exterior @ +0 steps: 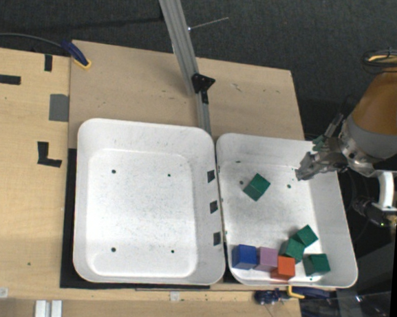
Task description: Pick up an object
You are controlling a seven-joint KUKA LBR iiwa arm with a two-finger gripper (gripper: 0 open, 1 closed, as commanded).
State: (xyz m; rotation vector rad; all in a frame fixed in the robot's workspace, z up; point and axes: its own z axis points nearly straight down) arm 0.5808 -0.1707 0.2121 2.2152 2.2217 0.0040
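A green block [256, 187] lies alone in the upper middle of the right bin [333, 200]. Along that bin's near edge sit a blue block [245, 256], a purple block [268, 257], an orange block [286, 267] and three more green blocks [307, 235], [292, 249], [317, 263]. My gripper [305, 170] hangs over the bin's upper right part, to the right of the lone green block and apart from it. I see nothing between its fingers.
The left bin [86, 179] stands beside the right one, with small black clips on the shared rims [214, 205]. A slanted metal rail [184, 43] runs down to the bins' far edge. Black tape marks lie on the bench at left.
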